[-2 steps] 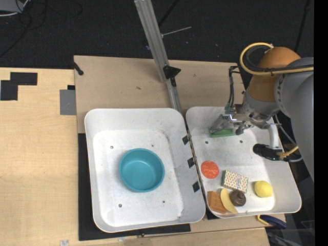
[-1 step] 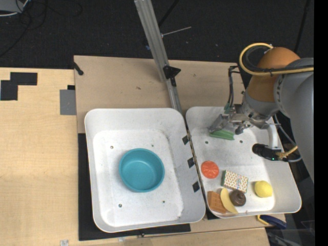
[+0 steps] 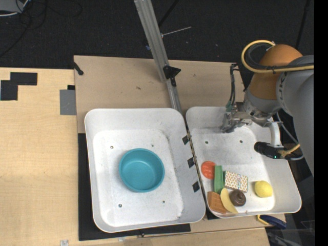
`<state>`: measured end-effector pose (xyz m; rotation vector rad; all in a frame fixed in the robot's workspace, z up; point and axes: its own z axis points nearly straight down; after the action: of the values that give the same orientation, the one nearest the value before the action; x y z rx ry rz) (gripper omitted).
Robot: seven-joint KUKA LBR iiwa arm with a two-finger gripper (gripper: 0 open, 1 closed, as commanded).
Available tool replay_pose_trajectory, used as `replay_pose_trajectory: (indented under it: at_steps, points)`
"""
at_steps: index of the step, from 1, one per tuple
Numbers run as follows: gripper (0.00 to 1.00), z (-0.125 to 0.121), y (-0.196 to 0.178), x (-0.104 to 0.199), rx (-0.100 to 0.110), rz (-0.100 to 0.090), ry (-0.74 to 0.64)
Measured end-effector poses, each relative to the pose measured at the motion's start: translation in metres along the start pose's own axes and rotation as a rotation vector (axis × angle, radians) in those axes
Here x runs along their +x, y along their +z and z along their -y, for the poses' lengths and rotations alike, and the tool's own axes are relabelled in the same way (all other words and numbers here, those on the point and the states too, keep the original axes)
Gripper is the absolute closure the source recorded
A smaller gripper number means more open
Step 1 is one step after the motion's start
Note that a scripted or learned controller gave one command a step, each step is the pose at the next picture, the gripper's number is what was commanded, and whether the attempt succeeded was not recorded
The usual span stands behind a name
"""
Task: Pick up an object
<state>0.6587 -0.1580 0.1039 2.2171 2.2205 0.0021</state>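
My gripper point(image 3: 229, 125) hangs over the far end of the right bin point(image 3: 241, 142), near its back wall, with nothing visible between its tips. The objects lie at the bin's near end, well apart from it: a red-orange ball point(image 3: 207, 169), a green block point(image 3: 219, 179), a patterned cracker-like square point(image 3: 236, 181), a yellow lemon point(image 3: 263, 189), a brown chocolate donut point(image 3: 238, 198), a yellow banana point(image 3: 227, 200) and an orange-brown piece point(image 3: 217, 203). A teal bowl point(image 3: 142, 169) sits in the left bin point(image 3: 102, 132).
A slanted aluminium rail point(image 3: 158, 45) runs from the back down to the gap between the bins. The grey arm with its orange band point(image 3: 271, 76) stands over the right bin's far right corner. Black clips point(image 3: 189, 152) line the divider.
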Motion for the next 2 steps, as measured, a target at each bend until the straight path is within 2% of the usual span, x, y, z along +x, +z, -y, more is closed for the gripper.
replay_pose_trajectory:
  at_steps: [2]
  points:
    - [1.0, -0.006, -0.085, 0.0, 0.001, -0.001, 0.002]
